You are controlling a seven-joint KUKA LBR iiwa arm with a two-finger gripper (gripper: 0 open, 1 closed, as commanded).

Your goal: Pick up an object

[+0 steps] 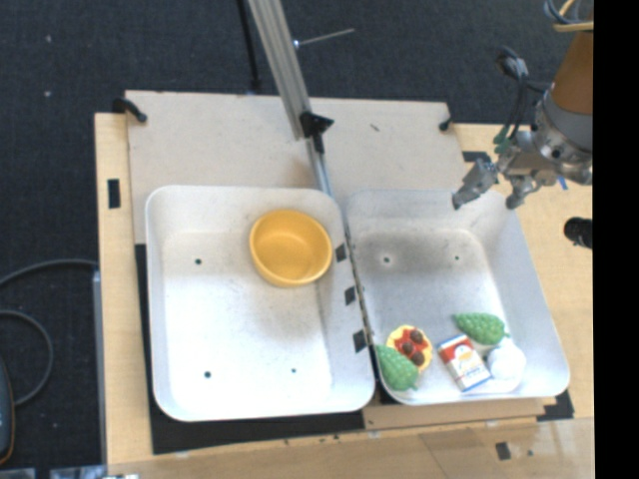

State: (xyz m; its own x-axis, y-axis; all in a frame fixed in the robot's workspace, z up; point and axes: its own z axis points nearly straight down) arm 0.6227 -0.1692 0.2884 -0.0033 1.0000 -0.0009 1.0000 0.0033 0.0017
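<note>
- Objs cluster at right bin's 6 o'clock edge: red-topped yellow piece, green bit touching it, carton, white ball, green leaf.
- Gripper at bin's 1 o'clock, fingers spread apart, nothing between them.
- Yellow bowl in left bin, 12 o'clock part.

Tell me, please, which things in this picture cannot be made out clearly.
- Gripper, camera view: small and blurred against the right bin's rim; nothing shows between its fingers.
- Arm: cut off by the right edge.
- Red and white carton: its print is too small to read.
- White object: pale against the bin, its shape unclear.
- Green toy: overlaps the yellow toy with red pieces, hiding part of it.
</note>
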